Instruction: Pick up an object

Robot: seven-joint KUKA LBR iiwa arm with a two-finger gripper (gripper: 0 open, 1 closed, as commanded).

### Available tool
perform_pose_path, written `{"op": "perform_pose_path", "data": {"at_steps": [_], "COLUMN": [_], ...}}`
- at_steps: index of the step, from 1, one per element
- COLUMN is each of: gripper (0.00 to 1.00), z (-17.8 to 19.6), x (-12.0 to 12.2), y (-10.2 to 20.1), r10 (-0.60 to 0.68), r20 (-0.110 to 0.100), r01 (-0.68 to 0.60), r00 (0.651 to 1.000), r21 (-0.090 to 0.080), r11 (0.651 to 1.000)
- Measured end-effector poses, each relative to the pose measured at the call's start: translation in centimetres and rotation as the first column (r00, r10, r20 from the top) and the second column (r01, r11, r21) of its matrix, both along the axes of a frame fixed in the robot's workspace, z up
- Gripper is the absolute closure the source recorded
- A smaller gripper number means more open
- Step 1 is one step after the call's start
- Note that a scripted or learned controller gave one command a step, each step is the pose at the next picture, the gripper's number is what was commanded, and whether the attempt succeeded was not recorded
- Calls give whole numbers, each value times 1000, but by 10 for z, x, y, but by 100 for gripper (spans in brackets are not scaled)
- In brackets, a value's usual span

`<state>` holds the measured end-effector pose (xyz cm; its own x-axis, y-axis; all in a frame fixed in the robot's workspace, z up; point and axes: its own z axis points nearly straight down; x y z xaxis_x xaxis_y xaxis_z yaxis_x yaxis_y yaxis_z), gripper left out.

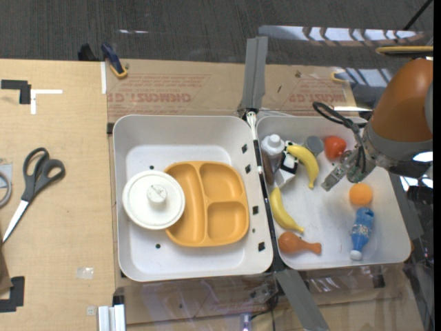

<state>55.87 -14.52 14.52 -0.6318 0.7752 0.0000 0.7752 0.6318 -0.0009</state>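
My gripper [346, 170] hangs over the right bin [324, 252], its fingers spread apart with nothing between them. Just below it lies an orange ball [360, 194]. A red tomato-like piece [334, 145] sits just up and left of the gripper. Two bananas lie to the left: one curved near the top [306, 162], one lower [282, 210]. A blue bottle [360, 232] lies at the bin's lower right. An orange drumstick shape [298, 243] rests near the front edge. A small black and white figure [288, 165] stands by a white bottle [273, 145].
The left bin [131, 254] holds a yellow divided plate [210, 205] and a round white lid [154, 198]. A grey disc [315, 143] lies at the right bin's back. Scissors [32, 181] lie on the bench at far left.
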Motion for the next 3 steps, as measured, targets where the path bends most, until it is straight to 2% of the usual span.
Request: {"op": "perform_pose_path", "data": {"at_steps": [1, 2, 3], "gripper": [100, 100, 100], "z": [-54, -59, 67], "x": [76, 91, 101], "y": [9, -35, 6], "r10": [-318, -465, -501], "r20": [-6, -33, 4], "r01": [318, 465, 501], "r00": [948, 885, 865], "r21": [-3, -14, 0], "r11": [948, 885, 865]}}
